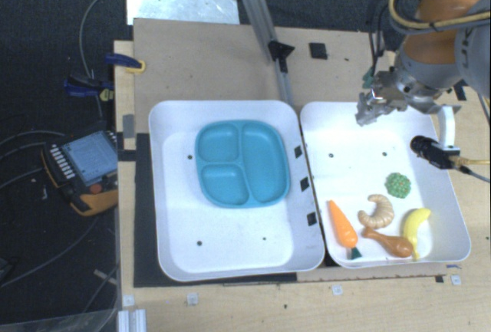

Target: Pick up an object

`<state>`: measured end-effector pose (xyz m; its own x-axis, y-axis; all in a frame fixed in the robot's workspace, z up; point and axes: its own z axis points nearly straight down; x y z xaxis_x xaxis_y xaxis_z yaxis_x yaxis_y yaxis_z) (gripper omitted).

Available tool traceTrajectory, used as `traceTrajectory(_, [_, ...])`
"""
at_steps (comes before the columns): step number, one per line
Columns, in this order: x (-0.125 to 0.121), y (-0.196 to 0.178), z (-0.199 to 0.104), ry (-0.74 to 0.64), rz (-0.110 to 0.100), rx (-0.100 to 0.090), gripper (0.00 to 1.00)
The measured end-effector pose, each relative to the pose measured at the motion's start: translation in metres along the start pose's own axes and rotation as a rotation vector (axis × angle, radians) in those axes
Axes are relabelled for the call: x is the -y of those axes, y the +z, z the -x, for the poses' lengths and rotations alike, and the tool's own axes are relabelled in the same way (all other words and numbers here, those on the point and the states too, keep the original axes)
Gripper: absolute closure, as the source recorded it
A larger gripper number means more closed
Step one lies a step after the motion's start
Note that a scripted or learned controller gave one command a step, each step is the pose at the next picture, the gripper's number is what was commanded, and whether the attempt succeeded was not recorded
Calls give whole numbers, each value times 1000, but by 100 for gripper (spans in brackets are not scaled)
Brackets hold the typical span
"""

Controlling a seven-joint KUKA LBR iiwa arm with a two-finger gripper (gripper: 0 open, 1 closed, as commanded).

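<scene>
The arm (pixel 441 8) came in from three o'clock and the gripper (pixel 371 110) hung over the upper edge of the right bin (pixel 337 185), up around twelve o'clock of that bin. Were the fingers apart or together? From that slanted look down, it could not be told, and nothing was seen between them.

All the pickable things sat well apart from the gripper, bunched toward five o'clock in the same bin. There was the carrot (pixel 343 224) at the seven o'clock side of the bunch, lying at a slant with its dark stem end toward the near wall. Beside it the croissant (pixel 379 209) curled up, touching or nearly touching the drumstick (pixel 387 241) below it. The banana (pixel 415 228) stood at the four o'clock flank, just beside the drumstick's fat end. The green ball (pixel 397 185) lay above them, a little on its own.

The left bin (pixel 176 223) carried a blue divided plate (pixel 242 162), no part of this pick.

By the look of them these were toy foods, likely light, stiff and a bit slick. The carrot seemed the fair bet: free on its left side, and best taken across its thick orange middle, jaws square to its length. The green ball had room around it but might roll off. The croissant and drumstick were crowded, so a closing finger could nudge a neighbour.
</scene>
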<state>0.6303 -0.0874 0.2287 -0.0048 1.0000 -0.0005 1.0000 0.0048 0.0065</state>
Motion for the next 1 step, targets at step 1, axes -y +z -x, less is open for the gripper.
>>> traceTrajectory(1, [6, -8, -55, -5, -4, -3, 100])
